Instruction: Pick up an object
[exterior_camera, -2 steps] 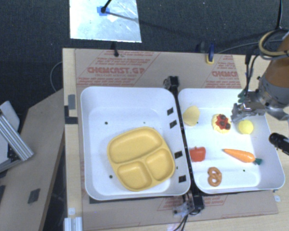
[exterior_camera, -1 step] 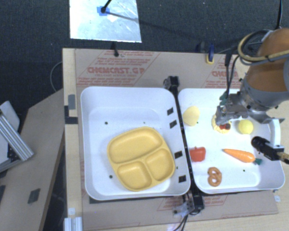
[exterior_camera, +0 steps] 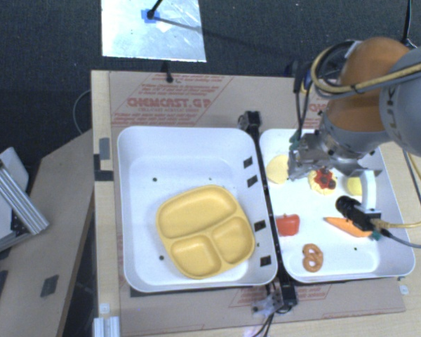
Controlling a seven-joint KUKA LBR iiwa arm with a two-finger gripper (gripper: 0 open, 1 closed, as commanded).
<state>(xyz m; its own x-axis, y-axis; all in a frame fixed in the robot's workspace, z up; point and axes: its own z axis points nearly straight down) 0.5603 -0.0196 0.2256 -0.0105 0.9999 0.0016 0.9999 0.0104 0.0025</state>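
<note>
My gripper (exterior_camera: 310,166) hangs low over the back of the right bin (exterior_camera: 393,258). Just left of it lies a pale yellow disc (exterior_camera: 276,168). Right under its front side sits a small yellow piece with a red top (exterior_camera: 323,181). A yellow-green piece (exterior_camera: 353,185) lies to the right of that. Nearer the front are a red pepper piece (exterior_camera: 288,225), an orange carrot (exterior_camera: 342,225) and a brown pretzel (exterior_camera: 311,257). I see nothing held in the gripper.
The left bin (exterior_camera: 137,160) holds a yellow divided tray (exterior_camera: 205,230). A black-clipped divider (exterior_camera: 261,188) separates the two bins. The grey and orange arm (exterior_camera: 372,97) comes in from the upper right over the right bin's back corner.
</note>
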